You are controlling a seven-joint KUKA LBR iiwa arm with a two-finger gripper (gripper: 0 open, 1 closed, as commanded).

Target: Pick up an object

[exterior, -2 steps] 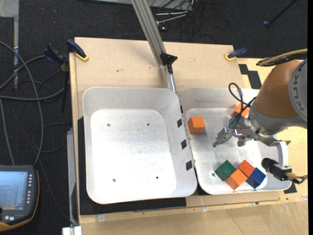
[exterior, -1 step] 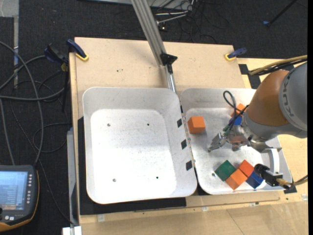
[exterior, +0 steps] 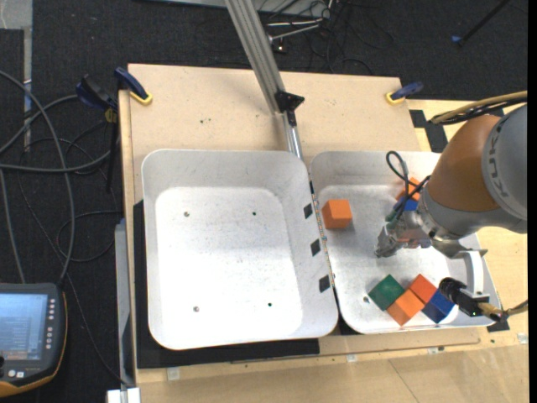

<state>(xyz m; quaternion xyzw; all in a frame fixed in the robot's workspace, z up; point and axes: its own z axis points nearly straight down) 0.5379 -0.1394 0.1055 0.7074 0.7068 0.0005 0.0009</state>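
The grey arm (exterior: 482, 175) comes in from the right edge, its broad orange band (exterior: 457, 168) sitting above the wrist, and bends down over the right bin (exterior: 357, 168) so that the wrist points toward the bin floor. The gripper (exterior: 391, 243) hangs low in the middle of that bin, just above or at the white floor; whether it touches the floor cannot be told, and whether it is spread or closed cannot be told either, since the wrist body hides it from above. Nothing is seen held. An orange cube (exterior: 337, 213) lies alone to the left of the gripper, toward the far half of the bin and near the wall shared with the left bin (exterior: 164, 170), clearly apart from the gripper. In the near right part of the right bin a cluster of blocks sits close together: a green block (exterior: 387, 292) on the left, an orange block (exterior: 405, 306) just beside it, another orange block (exterior: 423, 289) behind that, and a blue block (exterior: 438, 306) at the right end. This cluster lies nearer than the gripper and a little to its right. Both bins rest on a light wooden bench (exterior: 210, 99).
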